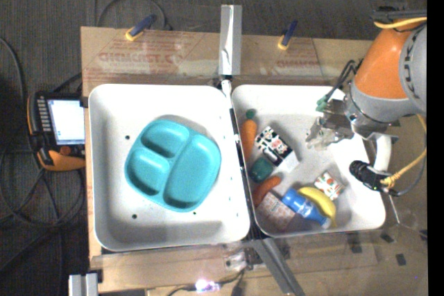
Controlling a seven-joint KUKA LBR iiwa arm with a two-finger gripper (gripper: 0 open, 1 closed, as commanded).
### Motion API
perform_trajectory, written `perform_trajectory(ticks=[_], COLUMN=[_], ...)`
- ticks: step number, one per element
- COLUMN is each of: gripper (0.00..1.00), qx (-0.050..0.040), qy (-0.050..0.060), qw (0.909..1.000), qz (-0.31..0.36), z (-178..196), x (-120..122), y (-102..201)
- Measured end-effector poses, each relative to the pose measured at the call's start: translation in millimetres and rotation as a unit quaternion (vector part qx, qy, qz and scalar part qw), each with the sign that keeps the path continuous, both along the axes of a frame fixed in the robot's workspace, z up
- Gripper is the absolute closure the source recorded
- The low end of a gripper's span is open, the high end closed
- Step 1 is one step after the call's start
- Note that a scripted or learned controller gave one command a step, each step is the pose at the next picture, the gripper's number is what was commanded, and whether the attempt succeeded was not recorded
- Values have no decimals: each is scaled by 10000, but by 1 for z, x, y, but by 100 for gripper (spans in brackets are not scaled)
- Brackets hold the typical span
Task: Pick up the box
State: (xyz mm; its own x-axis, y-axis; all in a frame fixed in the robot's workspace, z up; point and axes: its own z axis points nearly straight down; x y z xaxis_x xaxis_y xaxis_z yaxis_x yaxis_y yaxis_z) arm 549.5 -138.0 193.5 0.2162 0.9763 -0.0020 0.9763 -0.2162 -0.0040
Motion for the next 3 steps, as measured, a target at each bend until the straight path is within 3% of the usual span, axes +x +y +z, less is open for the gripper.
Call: perform_trajectory(ticks=[1, 2, 3], gripper=[100, 0, 0], qx=[-19, -19, -1], qy=[-7, -5, 9], qw=[9727, 9727, 9882], qz=[-2322, -2321, -1534], z=[63, 63, -64], x=[-41, -41, -13], y=[-1, -1, -36])
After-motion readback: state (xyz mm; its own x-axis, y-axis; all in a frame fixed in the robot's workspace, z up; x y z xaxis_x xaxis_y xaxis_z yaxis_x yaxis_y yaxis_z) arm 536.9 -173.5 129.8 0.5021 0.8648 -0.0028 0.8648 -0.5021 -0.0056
